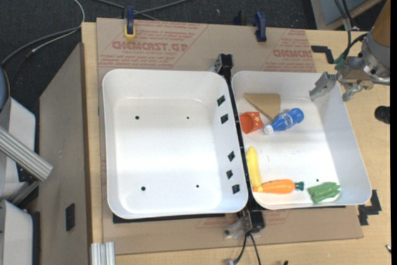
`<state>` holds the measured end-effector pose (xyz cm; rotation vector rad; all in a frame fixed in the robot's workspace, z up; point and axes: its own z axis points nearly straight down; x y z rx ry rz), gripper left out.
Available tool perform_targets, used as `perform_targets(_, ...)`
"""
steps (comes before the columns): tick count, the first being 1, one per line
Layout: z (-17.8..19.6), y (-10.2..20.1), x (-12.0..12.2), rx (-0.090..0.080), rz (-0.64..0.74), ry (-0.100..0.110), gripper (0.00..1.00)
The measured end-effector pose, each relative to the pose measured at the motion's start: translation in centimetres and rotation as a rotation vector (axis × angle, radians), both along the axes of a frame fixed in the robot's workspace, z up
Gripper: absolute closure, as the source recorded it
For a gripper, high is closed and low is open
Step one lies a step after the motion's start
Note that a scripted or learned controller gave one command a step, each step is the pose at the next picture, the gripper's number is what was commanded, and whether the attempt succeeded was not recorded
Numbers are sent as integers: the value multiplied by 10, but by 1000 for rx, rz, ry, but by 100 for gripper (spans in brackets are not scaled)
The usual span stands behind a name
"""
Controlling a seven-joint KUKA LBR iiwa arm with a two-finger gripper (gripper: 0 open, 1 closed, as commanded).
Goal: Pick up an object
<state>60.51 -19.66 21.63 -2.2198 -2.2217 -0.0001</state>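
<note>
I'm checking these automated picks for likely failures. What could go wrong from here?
The blue bottle lies against the tan wedge and near the orange block, so a grasp may nudge its neighbours. The banana, carrot and green toy hug the right bin's walls, where the gripper might collide.

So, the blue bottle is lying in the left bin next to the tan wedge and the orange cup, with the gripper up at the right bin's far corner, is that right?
Not quite: the blue bottle lies in the right bin, not the left bin. The camera view shows it there beside the tan wedge and the orange cup, and the gripper is indeed at that bin's far right corner.
</note>
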Motion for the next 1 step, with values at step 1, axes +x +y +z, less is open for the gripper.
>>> perform_targets(1,-48,37,36,1,4,1,0)
